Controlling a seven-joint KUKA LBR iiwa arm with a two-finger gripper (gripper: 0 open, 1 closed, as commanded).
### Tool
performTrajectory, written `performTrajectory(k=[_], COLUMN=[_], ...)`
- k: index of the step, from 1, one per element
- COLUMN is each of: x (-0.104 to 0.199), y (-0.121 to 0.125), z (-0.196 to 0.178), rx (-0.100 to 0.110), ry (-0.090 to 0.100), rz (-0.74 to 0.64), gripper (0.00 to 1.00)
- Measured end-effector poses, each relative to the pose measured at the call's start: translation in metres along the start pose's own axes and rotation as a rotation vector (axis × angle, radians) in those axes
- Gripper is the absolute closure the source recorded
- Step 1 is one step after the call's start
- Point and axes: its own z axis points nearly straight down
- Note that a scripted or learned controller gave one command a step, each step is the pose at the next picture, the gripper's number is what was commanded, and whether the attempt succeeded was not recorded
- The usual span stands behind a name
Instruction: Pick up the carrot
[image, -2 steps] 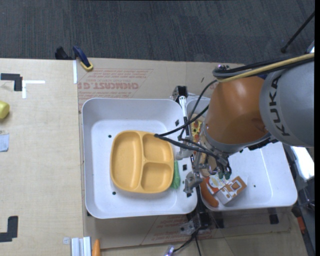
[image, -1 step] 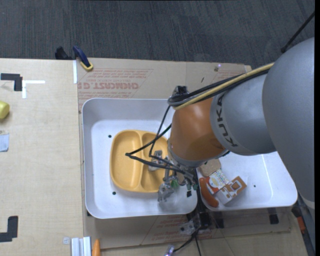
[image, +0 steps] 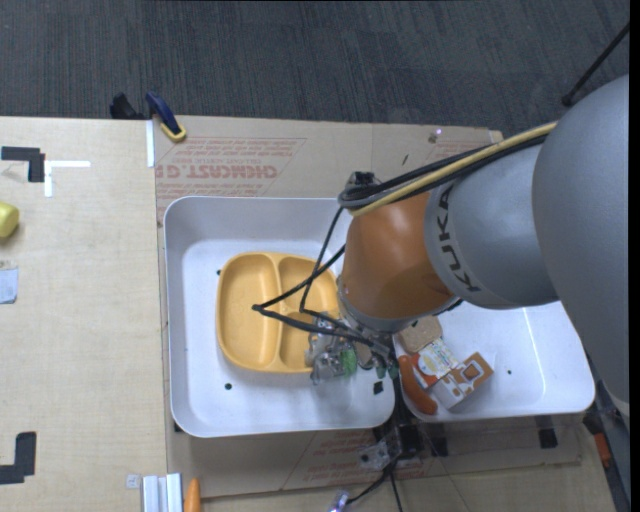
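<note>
- Camera view: arm (image: 480, 230) reaching in from right, wrist low over near right corner of left bin (image: 190, 330).
- Gripper (image: 328, 362) down at near right edge of yellow divided tray (image: 250, 320); metal parts and a green scrap visible under it; finger state: cannot tell.
- Carrot (image: 418, 395): orange piece in right bin (image: 560, 370), by its near left corner, partly under a printed carton (image: 450, 372); identification tentative.
- Key relation: carrot lies right of gripper, slightly nearer the camera, just across the wall between bins.
- Long axis: hidden, not readable.
- Judgement: lift, shift right, then descend.
</note>
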Motion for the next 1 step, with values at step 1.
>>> performTrajectory(k=[1], x=[-0.0098], y=[0.0589], z=[-0.0541], rx=[-0.001], ry=[-0.004], rz=[0.238], gripper=[1.0])
